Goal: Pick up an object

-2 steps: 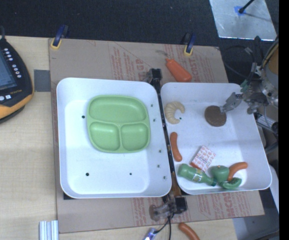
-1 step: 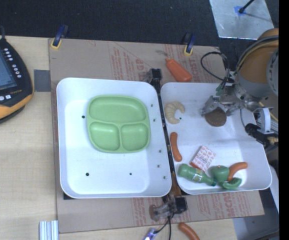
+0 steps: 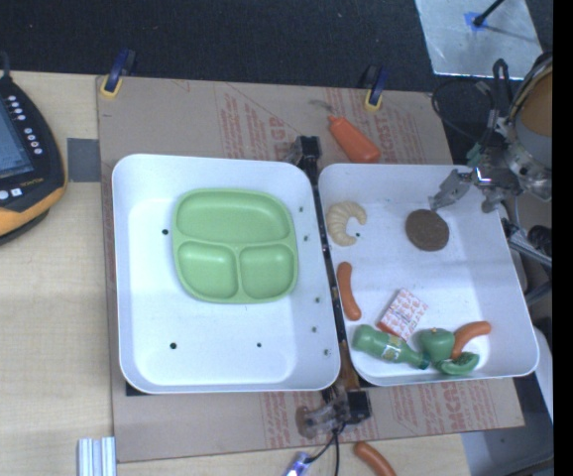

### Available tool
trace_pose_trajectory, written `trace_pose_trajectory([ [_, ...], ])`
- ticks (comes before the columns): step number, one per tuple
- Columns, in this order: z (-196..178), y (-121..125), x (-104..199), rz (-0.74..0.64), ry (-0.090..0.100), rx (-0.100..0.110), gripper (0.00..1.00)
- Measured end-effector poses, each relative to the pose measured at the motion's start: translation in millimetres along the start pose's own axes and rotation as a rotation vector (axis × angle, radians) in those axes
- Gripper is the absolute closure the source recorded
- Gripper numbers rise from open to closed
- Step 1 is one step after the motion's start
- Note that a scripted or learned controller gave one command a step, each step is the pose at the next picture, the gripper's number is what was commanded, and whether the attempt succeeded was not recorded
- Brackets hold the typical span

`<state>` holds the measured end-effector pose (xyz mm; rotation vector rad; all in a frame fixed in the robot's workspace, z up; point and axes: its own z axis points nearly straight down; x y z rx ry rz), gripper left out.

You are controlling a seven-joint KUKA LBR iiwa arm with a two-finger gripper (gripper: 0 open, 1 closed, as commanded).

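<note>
My gripper (image 3: pixel 472 192) hangs over the right bin's (image 3: pixel 495 266) far right part, its two grey fingers spread open with nothing between them. Just to its left and slightly nearer lies a brown round cookie (image 3: pixel 427 230). A pale croissant (image 3: pixel 346 220) sits at the bin's far left. An orange sausage (image 3: pixel 348 291) lies along the left wall. At the near side are a red-and-white packet (image 3: pixel 402 314), a green bottle (image 3: pixel 386 346), a green pepper (image 3: pixel 441 348) and an orange carrot (image 3: pixel 472 334).
The left bin (image 3: pixel 143 296) holds a green divided plate (image 3: pixel 235 243). An orange piece (image 3: pixel 353 139) lies on the cardboard behind the bins, another (image 3: pixel 376 457) in front. A teach pendant (image 3: pixel 9 162) rests at the far left.
</note>
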<state>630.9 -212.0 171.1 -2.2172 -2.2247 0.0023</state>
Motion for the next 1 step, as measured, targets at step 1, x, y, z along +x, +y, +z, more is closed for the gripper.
trace_pose_trajectory([
  [1, 79.7, 0.7, 21.6, -0.002, 0.0, 0.003, 0.0],
])
